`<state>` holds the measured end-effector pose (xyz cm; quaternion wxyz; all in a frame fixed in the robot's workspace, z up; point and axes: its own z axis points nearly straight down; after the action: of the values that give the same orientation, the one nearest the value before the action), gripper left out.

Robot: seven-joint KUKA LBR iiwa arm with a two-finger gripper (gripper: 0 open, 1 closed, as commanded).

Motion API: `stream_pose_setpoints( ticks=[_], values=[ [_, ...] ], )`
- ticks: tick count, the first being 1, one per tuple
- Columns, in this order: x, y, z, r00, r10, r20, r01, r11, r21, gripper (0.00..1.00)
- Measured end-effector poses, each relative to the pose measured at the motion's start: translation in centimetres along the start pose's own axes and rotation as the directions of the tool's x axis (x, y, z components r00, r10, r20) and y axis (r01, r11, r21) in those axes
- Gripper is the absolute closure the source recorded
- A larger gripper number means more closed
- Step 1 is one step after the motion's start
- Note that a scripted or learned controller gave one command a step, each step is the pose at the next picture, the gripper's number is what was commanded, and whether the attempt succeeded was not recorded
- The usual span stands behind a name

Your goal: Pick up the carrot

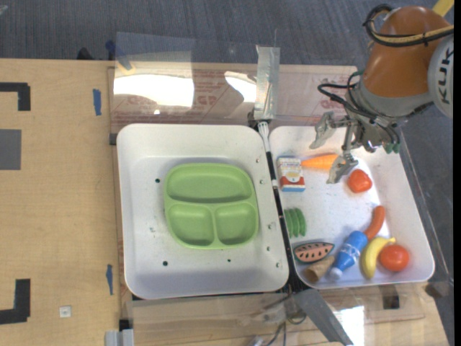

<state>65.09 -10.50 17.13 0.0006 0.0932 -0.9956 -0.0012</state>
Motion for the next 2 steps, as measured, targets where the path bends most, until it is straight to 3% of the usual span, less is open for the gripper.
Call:
stream_pose_setpoints(
  ticks=[1, 2],
  values=[
    [-1.7, -0.4, 7.2, 0.991, 0.135, 0.011, -0.135, 0.991, 0.003, 0.00],
    [1.7, -2.9, 8.3, 0.948, 0.318, 0.008, -0.318, 0.948, 0.000, 0.00]
  ],
)
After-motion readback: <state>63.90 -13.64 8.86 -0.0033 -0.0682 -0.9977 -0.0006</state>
